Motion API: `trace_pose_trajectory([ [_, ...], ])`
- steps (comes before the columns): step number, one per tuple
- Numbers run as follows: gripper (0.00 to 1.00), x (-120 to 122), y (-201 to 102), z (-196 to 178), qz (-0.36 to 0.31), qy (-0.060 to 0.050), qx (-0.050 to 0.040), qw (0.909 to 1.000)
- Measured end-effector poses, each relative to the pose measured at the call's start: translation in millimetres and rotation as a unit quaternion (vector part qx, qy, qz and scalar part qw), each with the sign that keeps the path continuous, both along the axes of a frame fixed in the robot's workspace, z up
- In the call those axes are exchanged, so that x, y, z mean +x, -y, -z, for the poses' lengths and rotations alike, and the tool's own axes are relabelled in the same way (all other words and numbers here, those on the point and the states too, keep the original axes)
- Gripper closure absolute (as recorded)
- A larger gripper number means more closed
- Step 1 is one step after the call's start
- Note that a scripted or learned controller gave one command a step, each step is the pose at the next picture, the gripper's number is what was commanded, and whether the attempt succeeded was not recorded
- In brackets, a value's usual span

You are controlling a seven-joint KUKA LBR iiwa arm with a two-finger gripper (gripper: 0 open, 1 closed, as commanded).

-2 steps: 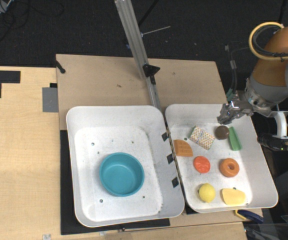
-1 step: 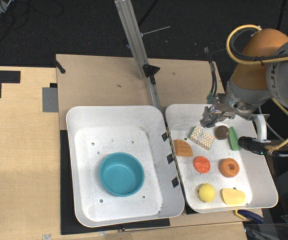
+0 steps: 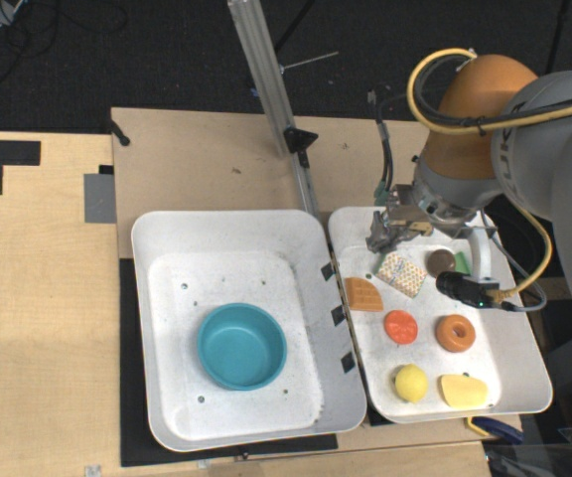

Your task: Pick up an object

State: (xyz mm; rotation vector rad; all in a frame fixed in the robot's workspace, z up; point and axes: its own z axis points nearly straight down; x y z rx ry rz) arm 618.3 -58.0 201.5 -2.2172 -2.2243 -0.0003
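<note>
My gripper (image 3: 387, 234) hangs over the back part of the right bin (image 3: 524, 386), its fingers pointing down just above a white patterned packet (image 3: 402, 272). Nothing shows between the fingers. In front of the packet lie an orange waffle-like wedge (image 3: 363, 295), a red tomato-like piece (image 3: 400, 327) and a brown doughnut (image 3: 455, 333). A yellow lemon (image 3: 411, 383) and a yellow wedge (image 3: 463, 391) sit near the bin's front edge. A dark brown round piece (image 3: 440, 262) lies to the right of the packet, partly hidden by the arm.
The left bin (image 3: 167, 256) holds a teal bowl (image 3: 242, 345). A slanted metal rail (image 3: 269, 78) rises behind the bins. Black clips (image 3: 337, 313) sit along the seam between the bins. A black part with a green light (image 3: 465, 288) and cables hang by the right bin.
</note>
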Motion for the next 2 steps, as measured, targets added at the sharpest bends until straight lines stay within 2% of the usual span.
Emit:
trace_pose_trajectory([
  [1, 1.0, -12.2, -56.7, -15.2, 0.0, 0.001, 0.0002, 1.0],
  [2, 1.0, -13.4, -107.7, -32.2, 0.0, 0.001, 0.0001, 1.0],
])
